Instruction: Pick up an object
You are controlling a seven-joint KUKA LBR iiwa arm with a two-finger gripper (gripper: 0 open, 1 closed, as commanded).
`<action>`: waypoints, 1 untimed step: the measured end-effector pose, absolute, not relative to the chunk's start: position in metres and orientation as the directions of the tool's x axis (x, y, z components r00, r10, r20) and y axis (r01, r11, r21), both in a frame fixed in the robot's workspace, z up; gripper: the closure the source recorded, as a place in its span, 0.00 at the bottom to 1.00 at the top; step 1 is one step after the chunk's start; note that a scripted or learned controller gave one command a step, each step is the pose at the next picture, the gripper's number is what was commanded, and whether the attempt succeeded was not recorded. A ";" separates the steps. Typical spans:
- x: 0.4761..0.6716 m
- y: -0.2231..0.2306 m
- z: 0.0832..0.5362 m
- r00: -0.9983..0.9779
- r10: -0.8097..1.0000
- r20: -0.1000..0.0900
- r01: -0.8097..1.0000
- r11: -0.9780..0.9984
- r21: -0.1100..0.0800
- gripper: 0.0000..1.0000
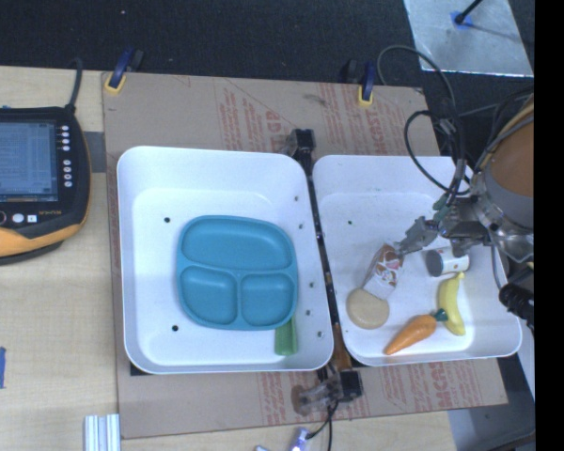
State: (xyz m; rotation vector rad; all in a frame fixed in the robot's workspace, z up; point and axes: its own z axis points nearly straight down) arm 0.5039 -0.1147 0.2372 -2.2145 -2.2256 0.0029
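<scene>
Well off to my claw's (430,236) left, in the far bin (136,252), lies a blue divided plate (236,271) with a green block (286,338) at its near corner. Farther left still, on the surface (38,346), sits a grey and orange control pendant (26,184), screen lit.

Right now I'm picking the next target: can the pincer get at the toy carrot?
Probably yes. The carrot lies uncovered in the right bin, near the pincer; only the banana touches its leafy end.
</scene>
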 end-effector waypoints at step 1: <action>0.542 -0.126 0.092 -0.005 1.000 -0.001 1.000 0.005 -0.006 0.00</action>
